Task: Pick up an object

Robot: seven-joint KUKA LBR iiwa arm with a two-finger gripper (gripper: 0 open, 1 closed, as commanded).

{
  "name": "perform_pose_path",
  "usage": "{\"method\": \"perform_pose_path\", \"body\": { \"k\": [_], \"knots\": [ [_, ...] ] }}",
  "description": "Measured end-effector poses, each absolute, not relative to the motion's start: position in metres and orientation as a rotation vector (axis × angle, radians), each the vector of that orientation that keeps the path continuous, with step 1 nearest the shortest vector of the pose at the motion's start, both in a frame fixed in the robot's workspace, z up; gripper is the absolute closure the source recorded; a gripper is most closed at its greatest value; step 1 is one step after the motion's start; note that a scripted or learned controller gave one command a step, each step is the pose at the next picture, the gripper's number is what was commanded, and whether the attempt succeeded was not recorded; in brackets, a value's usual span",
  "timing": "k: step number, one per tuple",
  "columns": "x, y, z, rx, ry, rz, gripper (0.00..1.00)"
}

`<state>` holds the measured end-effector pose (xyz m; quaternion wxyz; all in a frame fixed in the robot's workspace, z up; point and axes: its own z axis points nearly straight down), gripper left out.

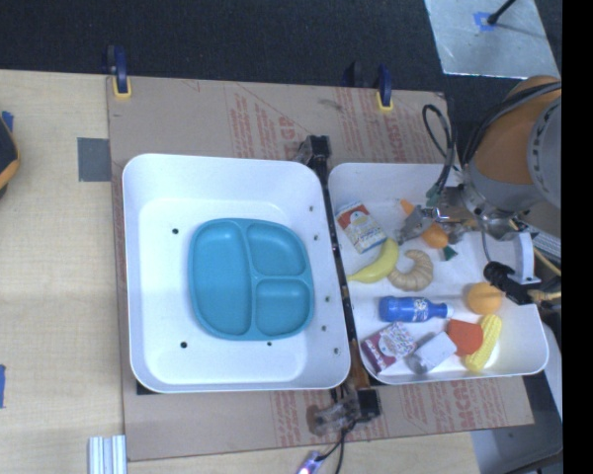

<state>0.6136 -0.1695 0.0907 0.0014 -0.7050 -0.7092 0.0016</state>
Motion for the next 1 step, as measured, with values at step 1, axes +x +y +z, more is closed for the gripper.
{"method": "perform_pose_path", "body": {
  "k": [1],
  "knots": [
    [0.6147, -0.1703, 0.1024, -2.210, -2.232, 0.005, 1.00]
  ]
}}
